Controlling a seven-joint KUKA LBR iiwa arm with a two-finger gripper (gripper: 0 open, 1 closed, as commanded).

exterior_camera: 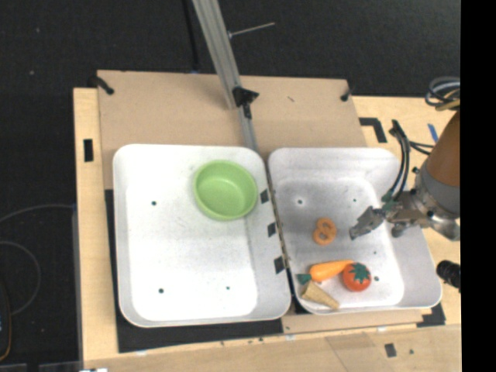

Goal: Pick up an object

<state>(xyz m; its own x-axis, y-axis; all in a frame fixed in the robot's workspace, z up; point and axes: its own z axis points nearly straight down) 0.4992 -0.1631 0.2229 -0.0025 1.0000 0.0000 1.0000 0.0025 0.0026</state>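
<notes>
In the right bin (333,169) lie an orange pretzel-shaped piece (325,231), an orange carrot (329,270), a red tomato (356,277) and a tan wedge (320,296). A green bowl (225,190) sits in the left bin (155,239), near its far right corner. My gripper (366,223) hangs over the right bin's right side, just right of the pretzel piece and above the tomato. Nothing shows between its fingers.
A slanted metal pole (221,53) rises from the bench behind the bins, ending at the divide between them. Cables (399,161) run along the arm at the right. The bench's brown board (225,115) extends behind both bins.
</notes>
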